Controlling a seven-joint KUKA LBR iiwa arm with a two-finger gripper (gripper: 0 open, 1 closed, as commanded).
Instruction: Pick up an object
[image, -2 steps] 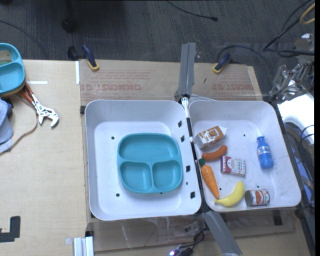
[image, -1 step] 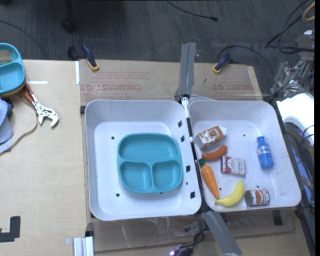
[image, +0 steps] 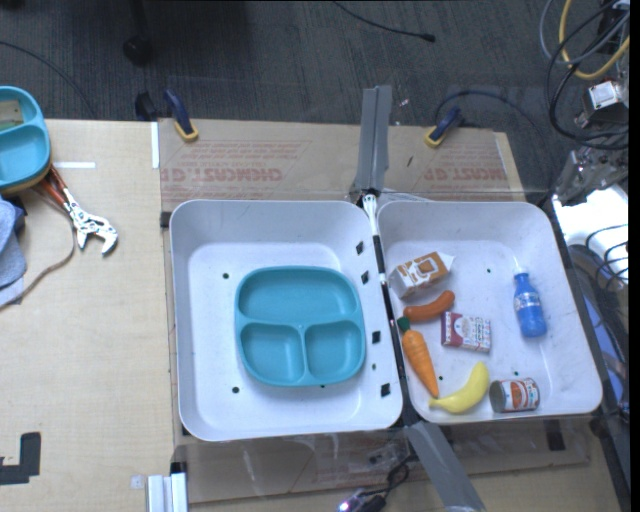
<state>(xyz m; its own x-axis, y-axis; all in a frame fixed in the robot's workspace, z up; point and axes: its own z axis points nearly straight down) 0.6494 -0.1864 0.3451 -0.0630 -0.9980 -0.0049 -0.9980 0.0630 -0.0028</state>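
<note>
A teal three-compartment plastic tray lies in the left white bin. In the right white bin, a blue plastic bottle stands at three o'clock, an orange toy carrot at seven, a yellow toy banana at six.

- We see the divided tray in the left bin.
- Right of that tray, the right bin holds carton, sausage, carrot, banana, can, bottle.
</note>
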